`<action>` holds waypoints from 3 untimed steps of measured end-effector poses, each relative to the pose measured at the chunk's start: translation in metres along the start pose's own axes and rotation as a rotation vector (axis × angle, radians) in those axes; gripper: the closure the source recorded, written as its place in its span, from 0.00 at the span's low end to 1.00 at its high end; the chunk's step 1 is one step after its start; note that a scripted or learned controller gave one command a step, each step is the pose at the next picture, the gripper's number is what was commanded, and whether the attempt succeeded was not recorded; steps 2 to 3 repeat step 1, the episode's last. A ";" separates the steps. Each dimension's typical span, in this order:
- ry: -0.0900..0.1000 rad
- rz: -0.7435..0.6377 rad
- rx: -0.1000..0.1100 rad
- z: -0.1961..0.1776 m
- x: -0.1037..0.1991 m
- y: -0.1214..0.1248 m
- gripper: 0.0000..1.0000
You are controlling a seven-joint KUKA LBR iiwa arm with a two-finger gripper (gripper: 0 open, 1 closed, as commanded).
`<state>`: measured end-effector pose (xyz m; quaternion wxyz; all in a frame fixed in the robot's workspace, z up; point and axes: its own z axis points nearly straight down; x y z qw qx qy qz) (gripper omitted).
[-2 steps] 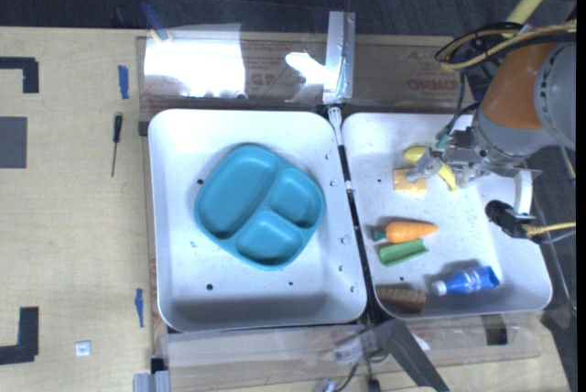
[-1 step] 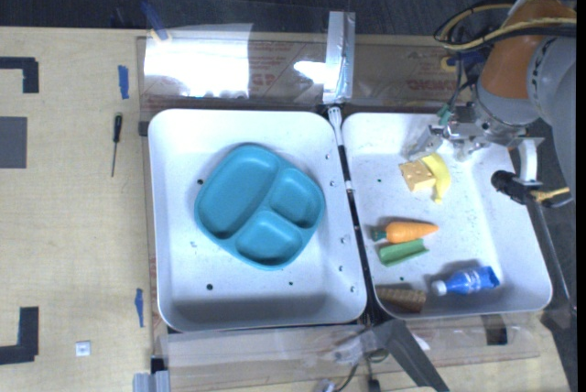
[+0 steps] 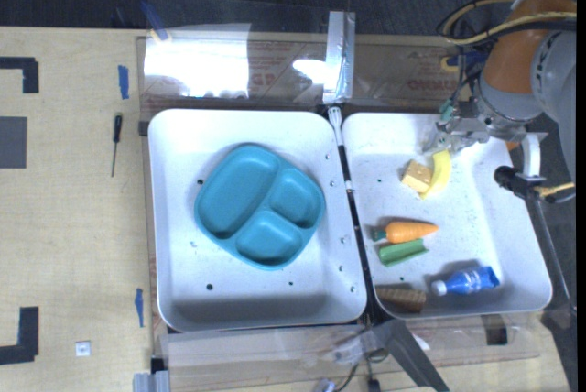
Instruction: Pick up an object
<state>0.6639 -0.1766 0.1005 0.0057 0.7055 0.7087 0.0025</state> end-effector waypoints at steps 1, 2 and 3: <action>0.004 -0.045 -0.003 -0.130 0.060 0.008 1.00; 0.004 -0.045 -0.003 -0.130 0.060 0.008 1.00; 0.004 -0.045 -0.003 -0.130 0.060 0.008 1.00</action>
